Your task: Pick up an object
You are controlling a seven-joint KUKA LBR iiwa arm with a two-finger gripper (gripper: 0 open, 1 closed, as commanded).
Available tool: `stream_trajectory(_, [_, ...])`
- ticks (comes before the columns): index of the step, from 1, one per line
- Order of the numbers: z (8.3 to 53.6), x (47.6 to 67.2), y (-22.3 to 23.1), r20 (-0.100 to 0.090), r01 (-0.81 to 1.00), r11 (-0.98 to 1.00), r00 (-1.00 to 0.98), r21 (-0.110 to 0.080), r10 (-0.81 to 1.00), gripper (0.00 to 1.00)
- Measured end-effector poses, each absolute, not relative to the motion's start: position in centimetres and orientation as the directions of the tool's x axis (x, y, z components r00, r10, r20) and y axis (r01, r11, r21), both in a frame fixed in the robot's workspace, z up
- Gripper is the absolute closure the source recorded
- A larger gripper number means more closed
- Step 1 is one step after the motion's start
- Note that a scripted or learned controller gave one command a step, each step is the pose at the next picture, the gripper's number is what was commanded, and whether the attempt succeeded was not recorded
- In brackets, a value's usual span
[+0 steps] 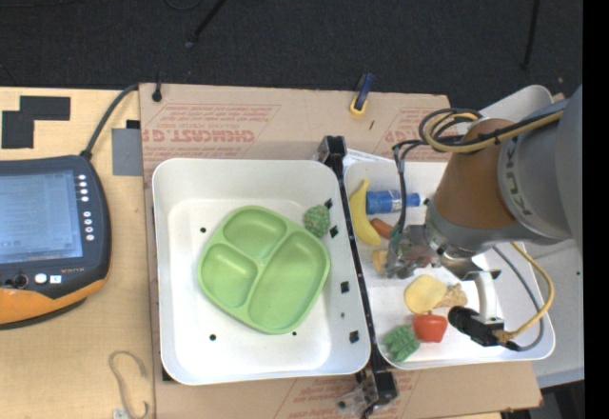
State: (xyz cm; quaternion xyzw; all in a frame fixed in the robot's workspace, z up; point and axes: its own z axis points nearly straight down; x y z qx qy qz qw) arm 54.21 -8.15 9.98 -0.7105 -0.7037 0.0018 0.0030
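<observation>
Left bin (181, 217): green divided plate (265, 267), small green piece (317, 217) by divider. Right bin (533, 350): banana (361, 213), blue-capped item (388, 201), yellow piece (424, 293), red pepper (430, 327) crowded together. Gripper (407, 253) low among them, grip state cannot tell. Risk: clutter, so nudge or empty close.

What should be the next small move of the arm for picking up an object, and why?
Probably a short, straight descent. The gripper sits low over the right bin, near its left side, beside the banana and just above the pale yellow piece. Nothing is visibly between its fingers, so no grasp appears made yet. Whether the fingers are open cannot be seen.
</observation>
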Motion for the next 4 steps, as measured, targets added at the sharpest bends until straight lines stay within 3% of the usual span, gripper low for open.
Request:
stream_trajectory(3, [23.0, 53.6, -8.8, 0.000, 1.000, 0.000, 0.000, 0.002, 1.000, 1.00])
stream_trajectory(4, [21.9, 53.3, -3.1, 0.003, 1.000, 0.004, -0.004, -0.004, 1.000, 1.00])
